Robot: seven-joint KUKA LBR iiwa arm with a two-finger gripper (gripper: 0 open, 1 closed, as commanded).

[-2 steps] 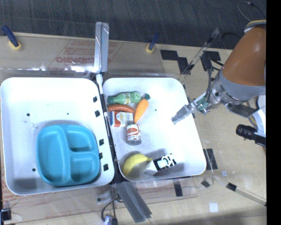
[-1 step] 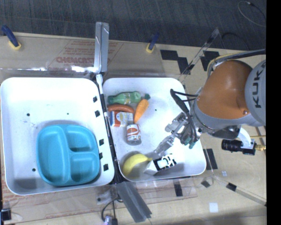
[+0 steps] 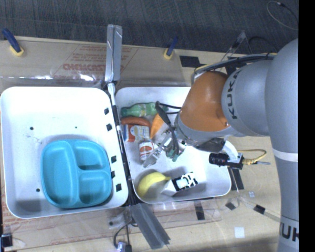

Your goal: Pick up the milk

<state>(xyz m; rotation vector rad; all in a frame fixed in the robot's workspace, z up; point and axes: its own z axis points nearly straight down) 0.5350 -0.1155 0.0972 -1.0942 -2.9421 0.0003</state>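
Seemingly pincer (image 3: 165, 146) low in right bin (image 3: 220, 185), opening unclear, beside small can (image 3: 146, 150)

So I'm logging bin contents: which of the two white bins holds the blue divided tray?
The left white bin holds the blue divided plastic tray; the right white bin holds groceries, with the gripper over them.

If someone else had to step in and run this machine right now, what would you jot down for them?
Gripper: low inside the right bin, among the items; I cannot tell whether it holds anything.
Milk: the small carton with the black and white pattern, probably the milk, lies at the near edge of the right bin beside a yellow lemon, apart from the gripper.
Also in that bin: a green bottle, a can, orange pieces.
Left bin: a blue divided tray.
Done: arm has reached into the bin.
Left: grip the milk and lift it.
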